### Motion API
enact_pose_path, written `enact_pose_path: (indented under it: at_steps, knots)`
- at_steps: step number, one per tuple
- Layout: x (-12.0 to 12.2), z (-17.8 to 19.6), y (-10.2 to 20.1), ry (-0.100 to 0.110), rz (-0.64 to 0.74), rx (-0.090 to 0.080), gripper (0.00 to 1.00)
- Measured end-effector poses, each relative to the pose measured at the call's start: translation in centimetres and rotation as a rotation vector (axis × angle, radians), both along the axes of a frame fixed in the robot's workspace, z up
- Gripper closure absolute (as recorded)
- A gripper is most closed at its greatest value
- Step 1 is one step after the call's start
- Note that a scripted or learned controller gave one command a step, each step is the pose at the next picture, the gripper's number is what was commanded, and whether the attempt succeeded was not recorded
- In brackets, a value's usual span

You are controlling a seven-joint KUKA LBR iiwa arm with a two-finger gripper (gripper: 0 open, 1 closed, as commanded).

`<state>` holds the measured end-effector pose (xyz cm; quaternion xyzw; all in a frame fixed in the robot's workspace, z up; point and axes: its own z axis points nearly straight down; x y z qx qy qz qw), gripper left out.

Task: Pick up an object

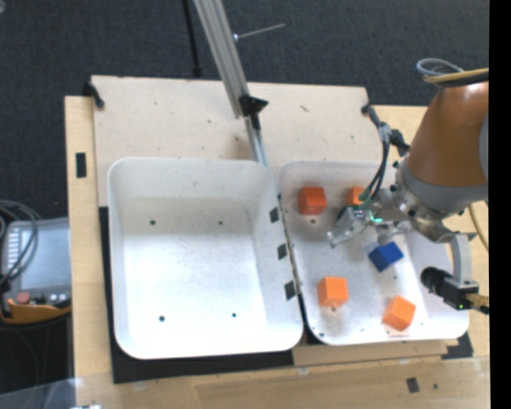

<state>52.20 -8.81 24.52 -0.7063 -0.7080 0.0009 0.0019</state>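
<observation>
The right bin [358, 335] holds several orange cubes: one [312, 200] near its back left, one [331, 291] at the front left, one [399, 313] at the front right, and one [358, 197] partly hidden behind the arm. A blue cube [385, 256] lies near the bin's middle right. My gripper [351, 224] hangs over the bin's middle, just up and left of the blue cube and right of the back-left orange cube. I see nothing held between its fingers.
The left bin [119, 228] sits beside the right one. A slanted metal pole [226, 49] rises from behind the bins' shared edge. A grey device with cables [30, 267] lies off the bench at the left.
</observation>
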Motion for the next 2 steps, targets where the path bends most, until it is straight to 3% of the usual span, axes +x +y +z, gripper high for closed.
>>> enact_pose_path:
  at_steps: [1, 2]
  knots:
    - [0.1, 0.2, 0.0, -0.006, -0.004, -0.001, 0.00]
    - [0.0, -5.6, -1.0, 0.002, -0.004, -0.002, 0.00]
